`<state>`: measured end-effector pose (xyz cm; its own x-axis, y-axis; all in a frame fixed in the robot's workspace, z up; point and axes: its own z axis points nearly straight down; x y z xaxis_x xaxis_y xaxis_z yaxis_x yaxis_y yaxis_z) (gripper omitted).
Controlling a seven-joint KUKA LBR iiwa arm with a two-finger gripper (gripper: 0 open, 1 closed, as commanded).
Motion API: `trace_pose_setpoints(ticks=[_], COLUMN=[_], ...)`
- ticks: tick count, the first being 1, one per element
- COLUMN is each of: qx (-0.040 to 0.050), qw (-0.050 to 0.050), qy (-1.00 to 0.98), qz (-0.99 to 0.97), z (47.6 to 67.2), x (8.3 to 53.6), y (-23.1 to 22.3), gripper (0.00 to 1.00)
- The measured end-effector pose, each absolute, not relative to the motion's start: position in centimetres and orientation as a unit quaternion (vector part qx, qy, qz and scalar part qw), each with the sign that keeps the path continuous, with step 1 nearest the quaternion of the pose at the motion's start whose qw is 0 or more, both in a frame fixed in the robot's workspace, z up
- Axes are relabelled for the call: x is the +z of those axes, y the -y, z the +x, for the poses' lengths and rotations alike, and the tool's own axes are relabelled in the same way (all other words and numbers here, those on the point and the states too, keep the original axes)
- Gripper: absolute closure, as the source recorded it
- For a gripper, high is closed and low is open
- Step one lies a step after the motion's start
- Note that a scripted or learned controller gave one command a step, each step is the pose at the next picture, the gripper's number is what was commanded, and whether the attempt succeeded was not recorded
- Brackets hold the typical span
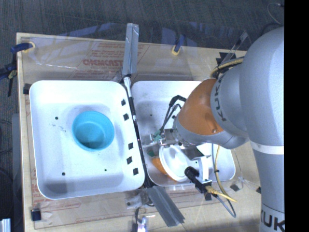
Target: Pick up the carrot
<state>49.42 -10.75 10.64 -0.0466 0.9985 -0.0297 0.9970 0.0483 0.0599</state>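
Camera view: carrot mostly behind arm

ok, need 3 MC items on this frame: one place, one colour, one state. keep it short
1. Where is the bowl?
A. left bin
B. right bin
C. on the bench outside the bins

2. What colour is the bowl?
A. red
B. blue
C. yellow

3. How does the bowl stand?
A. upside down
B. on its side
C. upright, mouth up

Key:
1 A: it sits in the left bin, apart from the arm working over the right bin.
2 B: it is light blue against the white bin floor.
3 C: its open inside faces the camera.

An orange patch beside the gripper may be the carrot; it is mostly hidden.
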Motion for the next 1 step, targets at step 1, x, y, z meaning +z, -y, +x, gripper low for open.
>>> trace_pose_setpoints(ticks=[1], qx=[0.0139], qw=[0.03], qy=[-0.698], qz=[0.715], z=[49.44], x=[10.61], y=[10.68], gripper=[0.0])
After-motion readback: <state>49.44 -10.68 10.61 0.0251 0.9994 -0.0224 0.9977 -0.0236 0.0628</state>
